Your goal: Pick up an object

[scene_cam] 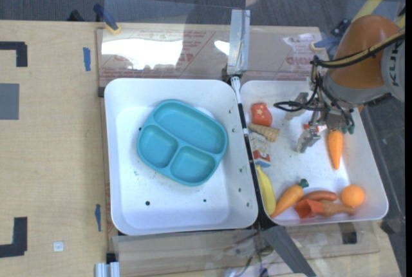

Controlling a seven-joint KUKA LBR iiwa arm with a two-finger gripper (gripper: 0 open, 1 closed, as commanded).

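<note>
My gripper (308, 140) hangs low over the middle of the right bin (376, 172), below the arm's orange band (364, 50). An orange carrot (335, 147) lies lengthwise just to its right, very close to it. Left of the gripper sit a red fruit (261, 113) and a tan waffle cone (265, 133). Along the bin's front lie a yellow banana (264, 185), a second carrot (287, 198), a red pepper (315, 203) and a small orange (352, 195). I see nothing held in the gripper.
The left bin (122, 160) holds a blue three-compartment plate (183, 142). A clear panel with a metal bracket (239, 44) stands behind both bins. Black cables (293, 104) loop from the wrist over the right bin. A small printed piece (260, 156) lies by the divider.
</note>
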